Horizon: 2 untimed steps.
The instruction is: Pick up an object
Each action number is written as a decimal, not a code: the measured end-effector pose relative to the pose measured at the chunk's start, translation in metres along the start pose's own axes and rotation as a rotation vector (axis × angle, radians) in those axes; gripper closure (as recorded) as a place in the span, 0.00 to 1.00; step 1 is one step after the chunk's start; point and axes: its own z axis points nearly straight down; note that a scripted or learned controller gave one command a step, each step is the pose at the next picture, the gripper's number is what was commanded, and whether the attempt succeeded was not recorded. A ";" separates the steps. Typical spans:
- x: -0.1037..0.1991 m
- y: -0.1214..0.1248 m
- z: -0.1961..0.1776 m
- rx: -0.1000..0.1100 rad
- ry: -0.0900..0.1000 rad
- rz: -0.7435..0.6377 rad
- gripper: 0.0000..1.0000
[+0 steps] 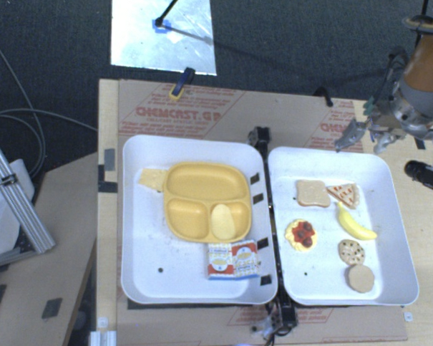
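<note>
My gripper (pixel 363 141) hangs above the far rim of the right bin (pixel 396 234), open, with nothing between its fingers. In that bin lie a slice of bread (pixel 312 193), a triangular pizza slice (pixel 344 194), a banana (pixel 356 225), a small tart with red topping (pixel 301 234), a chocolate-chip cookie (pixel 351 250) and a plain round biscuit (pixel 360 277). The bread and pizza slice are the nearest to the gripper, a short way in front of it.
The left bin (pixel 132 222) holds a yellow divided plate (pixel 204 202) with a pale oval piece (pixel 223 220) in one compartment, a pale cheese-like slice (pixel 153 178) and a small printed box (pixel 233 260). A black clamp (pixel 259 137) sits between the bins' far corners.
</note>
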 end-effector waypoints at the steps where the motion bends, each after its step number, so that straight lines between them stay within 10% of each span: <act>1: -0.025 -0.048 0.153 0.004 0.002 0.004 0.00; 2: -0.043 -0.072 0.153 -0.015 -0.005 0.001 0.00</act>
